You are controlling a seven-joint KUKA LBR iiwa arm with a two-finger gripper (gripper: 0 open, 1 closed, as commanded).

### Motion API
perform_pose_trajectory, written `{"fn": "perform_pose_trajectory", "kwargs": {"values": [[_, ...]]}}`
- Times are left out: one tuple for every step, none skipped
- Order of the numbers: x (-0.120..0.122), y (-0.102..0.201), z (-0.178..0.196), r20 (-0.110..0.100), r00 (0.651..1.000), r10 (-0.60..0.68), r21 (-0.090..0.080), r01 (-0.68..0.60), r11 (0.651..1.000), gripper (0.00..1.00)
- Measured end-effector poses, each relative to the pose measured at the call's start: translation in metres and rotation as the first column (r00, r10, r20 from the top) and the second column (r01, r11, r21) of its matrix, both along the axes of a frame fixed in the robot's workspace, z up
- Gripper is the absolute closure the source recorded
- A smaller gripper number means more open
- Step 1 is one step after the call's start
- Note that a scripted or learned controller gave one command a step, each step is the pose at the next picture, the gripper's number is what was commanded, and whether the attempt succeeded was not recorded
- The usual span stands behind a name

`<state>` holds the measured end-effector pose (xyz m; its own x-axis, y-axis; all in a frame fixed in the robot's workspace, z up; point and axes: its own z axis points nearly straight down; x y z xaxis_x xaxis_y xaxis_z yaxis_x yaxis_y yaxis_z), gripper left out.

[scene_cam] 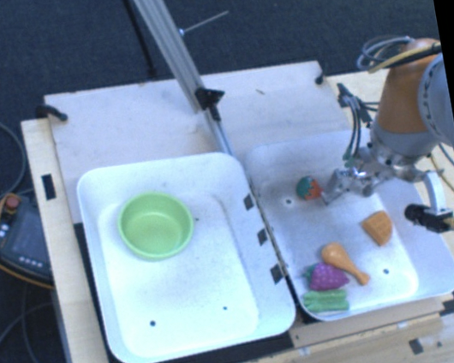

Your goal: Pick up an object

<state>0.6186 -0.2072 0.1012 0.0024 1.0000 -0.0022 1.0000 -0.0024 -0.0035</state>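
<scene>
Two shallow white bins side by side on the bench, seen from above at a slant. In the left bin (189,313), a green bowl (156,224) toward the upper left corner, upright. In the right bin (426,272), a small green and red ball (306,187) near the top, just left of the gripper (334,188); whether touching, cannot tell. Gripper low over the bin, reached in from the right on the grey arm (412,122); open or closed, cannot tell. Farther down, an orange wedge (378,228), a tan drumstick (344,263), purple grapes (326,276) touching the drumstick, a green piece (326,300) at the front rim.
</scene>
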Motion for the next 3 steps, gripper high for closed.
{"fn": "perform_pose_trajectory", "kwargs": {"values": [[0.002, -0.001, 0.015, 0.006, 1.000, -0.002, 0.000, 0.002, 1.000, 1.00], [0.002, 0.007, 0.064, 0.010, 1.000, 0.005, 0.001, -0.005, 1.000, 1.00], [0.004, 0.005, 0.119, 0.012, 1.000, 0.006, 0.000, -0.006, 1.000, 1.00]]}}
